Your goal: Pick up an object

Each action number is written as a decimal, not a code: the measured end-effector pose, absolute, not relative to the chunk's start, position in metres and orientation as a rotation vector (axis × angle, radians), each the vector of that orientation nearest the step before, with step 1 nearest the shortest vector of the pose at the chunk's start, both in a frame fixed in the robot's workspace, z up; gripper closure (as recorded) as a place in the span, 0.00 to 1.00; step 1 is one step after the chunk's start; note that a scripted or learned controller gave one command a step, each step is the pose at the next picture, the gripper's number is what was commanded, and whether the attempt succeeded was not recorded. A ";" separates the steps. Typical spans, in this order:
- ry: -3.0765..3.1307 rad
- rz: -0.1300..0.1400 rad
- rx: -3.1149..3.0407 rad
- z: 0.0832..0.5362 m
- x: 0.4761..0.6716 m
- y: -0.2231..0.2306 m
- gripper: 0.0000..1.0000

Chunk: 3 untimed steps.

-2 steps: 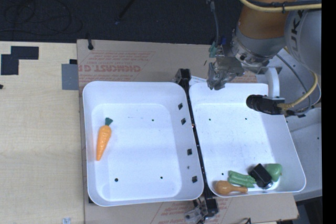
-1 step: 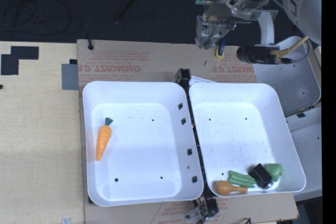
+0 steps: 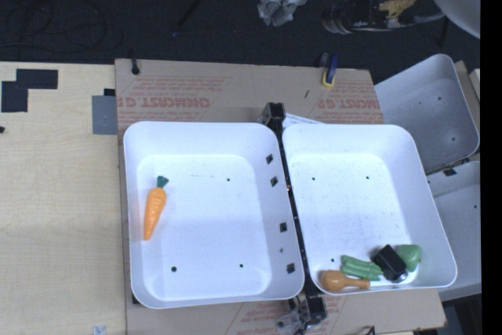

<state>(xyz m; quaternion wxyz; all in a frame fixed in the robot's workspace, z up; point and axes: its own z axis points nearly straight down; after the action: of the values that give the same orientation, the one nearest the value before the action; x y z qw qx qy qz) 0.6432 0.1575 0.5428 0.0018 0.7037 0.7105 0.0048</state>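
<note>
An orange toy carrot [image 3: 154, 208] with a green top lies near the left wall of the left bin [image 3: 196, 139]. In the front right corner of the right bin [image 3: 353, 139] sits a cluster: a green pod [image 3: 359, 267], a black block [image 3: 390, 263], a light green piece [image 3: 409, 253] and an orange gourd-shaped toy [image 3: 343, 281]. My gripper [image 3: 281, 8] hangs high above the bench's far edge, beyond both bins and far from every object, with nothing visibly in it.
The bins stand side by side on a cardboard sheet [image 3: 235, 94], joined by a black divider [image 3: 284, 200]. A blue-and-yellow clip [image 3: 329, 71] stands at the cardboard's back edge. A grey-white panel [image 3: 435, 110] lies to the right.
</note>
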 end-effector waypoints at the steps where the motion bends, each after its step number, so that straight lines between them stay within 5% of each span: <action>1: 2.233 -0.004 2.214 0.536 0.643 0.249 1.00; 2: 2.221 -0.025 2.231 0.428 0.643 0.196 1.00; 3: 2.225 0.010 2.214 0.544 0.641 0.246 1.00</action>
<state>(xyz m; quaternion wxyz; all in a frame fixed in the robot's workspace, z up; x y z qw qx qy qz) 0.6405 0.2456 0.5438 0.0012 0.7053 0.7089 0.0032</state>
